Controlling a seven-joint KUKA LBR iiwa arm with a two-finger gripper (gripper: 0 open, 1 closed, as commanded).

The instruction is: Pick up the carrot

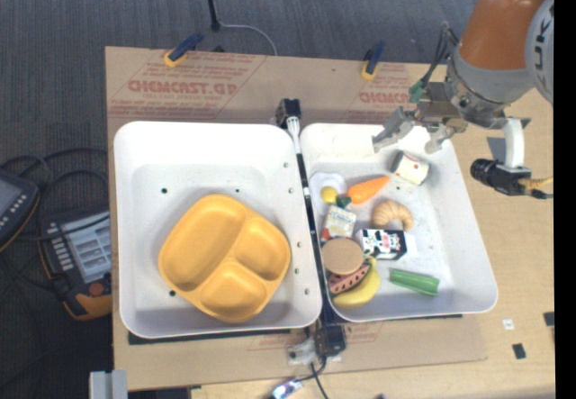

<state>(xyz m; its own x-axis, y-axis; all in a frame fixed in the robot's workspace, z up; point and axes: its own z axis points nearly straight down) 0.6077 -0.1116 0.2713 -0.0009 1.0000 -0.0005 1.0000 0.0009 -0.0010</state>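
A fixed overhead camera looks down at a slant on a bench (pixel 180 91) covered by a cardboard sheet, with two shallow white bins side by side.

The landmark here is the carrot (pixel 370 189), a small orange toy lying in the right bin (pixel 468 244), in its upper middle part, with its leafy end pointing left and down. Nothing grips it.

Above and to the right of the carrot hangs the end effector (pixel 413 133), at the end of a grey arm with an orange band (pixel 499 19) that enters from the right. Its two fingers are spread apart, released, with nothing between them, over the upper edge of the right bin.

Just right of and slightly above the carrot sits a small white block with a red and yellow side (pixel 410 170). Directly below the carrot, nearly touching, lies a tan croissant (pixel 392 213). Left of the carrot is a small yellow and green item (pixel 328 197), too small to identify. Below and left of the carrot is a small printed carton (pixel 341 222); further down, a black and white carton (pixel 382 243), a round brown disc (pixel 342 256), a yellow banana (pixel 357 291) and a green stick-shaped piece (pixel 413 280).

Far to the left of the carrot, the left bin (pixel 144 163) holds a yellow divided plate (pixel 225 255).
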